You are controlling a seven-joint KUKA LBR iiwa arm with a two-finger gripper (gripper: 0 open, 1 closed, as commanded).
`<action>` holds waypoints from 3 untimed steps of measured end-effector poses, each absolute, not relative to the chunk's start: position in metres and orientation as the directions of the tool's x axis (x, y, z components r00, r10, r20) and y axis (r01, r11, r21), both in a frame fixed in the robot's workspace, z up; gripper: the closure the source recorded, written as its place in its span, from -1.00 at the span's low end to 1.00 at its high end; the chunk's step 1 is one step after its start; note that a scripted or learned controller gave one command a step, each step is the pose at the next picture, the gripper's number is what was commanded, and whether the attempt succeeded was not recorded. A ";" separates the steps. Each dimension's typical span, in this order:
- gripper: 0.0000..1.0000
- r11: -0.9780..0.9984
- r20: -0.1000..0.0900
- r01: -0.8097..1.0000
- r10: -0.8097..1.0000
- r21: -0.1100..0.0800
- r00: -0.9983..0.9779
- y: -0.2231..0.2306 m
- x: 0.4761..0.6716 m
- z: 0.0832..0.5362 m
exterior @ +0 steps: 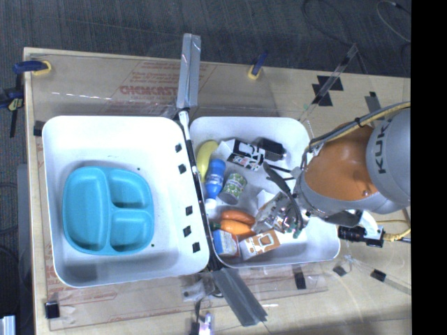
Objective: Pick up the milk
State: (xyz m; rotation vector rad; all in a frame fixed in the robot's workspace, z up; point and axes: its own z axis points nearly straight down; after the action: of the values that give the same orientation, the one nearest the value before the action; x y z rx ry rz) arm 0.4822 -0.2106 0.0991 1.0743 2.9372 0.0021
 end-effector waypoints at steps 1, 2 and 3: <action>1.00 0.698 -0.011 0.716 0.716 0.008 -0.698 -0.211 0.482 0.099; 1.00 0.718 -0.002 0.696 0.696 0.001 -0.718 -0.142 0.506 0.198; -1.00 0.717 -0.002 0.697 0.697 0.001 -0.717 -0.143 0.506 0.198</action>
State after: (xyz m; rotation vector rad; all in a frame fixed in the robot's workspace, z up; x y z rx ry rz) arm 0.5062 -0.1429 0.1981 1.1814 2.9086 -0.0002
